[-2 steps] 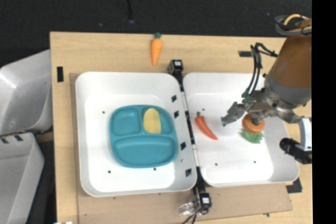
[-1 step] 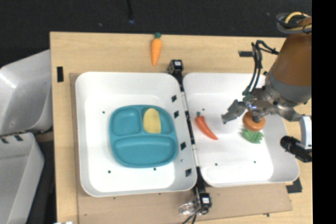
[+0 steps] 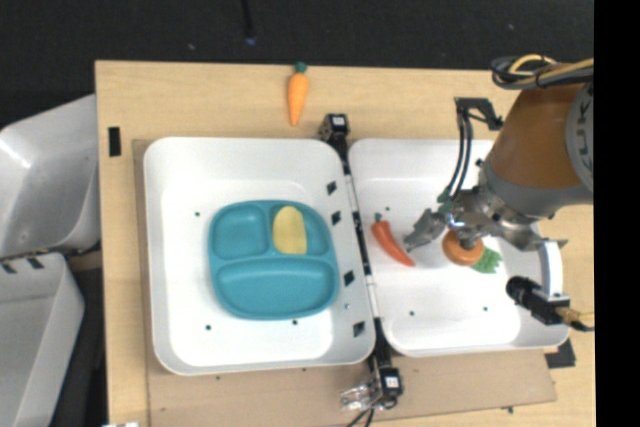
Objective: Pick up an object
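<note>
My gripper (image 3: 445,233) hangs low over the right bin (image 3: 440,330), under the orange-banded wrist. Just below and to the right of it lies a small round orange toy with a green leafy end (image 3: 468,252), partly covered by the gripper. A red chili pepper (image 3: 392,243) lies on the bin floor just left of the gripper, close to the divider. I cannot make out whether anything is held.
The left bin (image 3: 180,185) holds a blue divided plate (image 3: 245,290) with a yellow piece (image 3: 290,230) in its upper right compartment. A toy carrot (image 3: 297,96) lies on the wooden bench behind the bins. Cables run beside the arm at the right.
</note>
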Controlling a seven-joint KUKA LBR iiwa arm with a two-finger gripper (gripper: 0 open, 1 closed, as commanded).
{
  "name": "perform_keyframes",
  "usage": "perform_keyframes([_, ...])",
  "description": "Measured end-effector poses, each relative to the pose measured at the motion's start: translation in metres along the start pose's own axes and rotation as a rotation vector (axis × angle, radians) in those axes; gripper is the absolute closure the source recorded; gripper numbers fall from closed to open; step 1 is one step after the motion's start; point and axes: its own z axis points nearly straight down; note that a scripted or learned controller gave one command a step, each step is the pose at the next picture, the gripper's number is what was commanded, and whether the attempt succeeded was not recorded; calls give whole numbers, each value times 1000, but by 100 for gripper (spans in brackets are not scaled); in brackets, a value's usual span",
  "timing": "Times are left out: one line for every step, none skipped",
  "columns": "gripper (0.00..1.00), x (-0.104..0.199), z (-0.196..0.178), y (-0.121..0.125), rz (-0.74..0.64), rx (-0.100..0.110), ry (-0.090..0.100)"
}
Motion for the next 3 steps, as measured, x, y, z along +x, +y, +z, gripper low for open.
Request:
perform_keyframes([0, -5, 62, 3, 1, 0, 0])
perform_keyframes([0, -6, 82, 6, 2, -12, -2])
perform_keyframes([100, -11, 68, 9, 11, -26, -11])
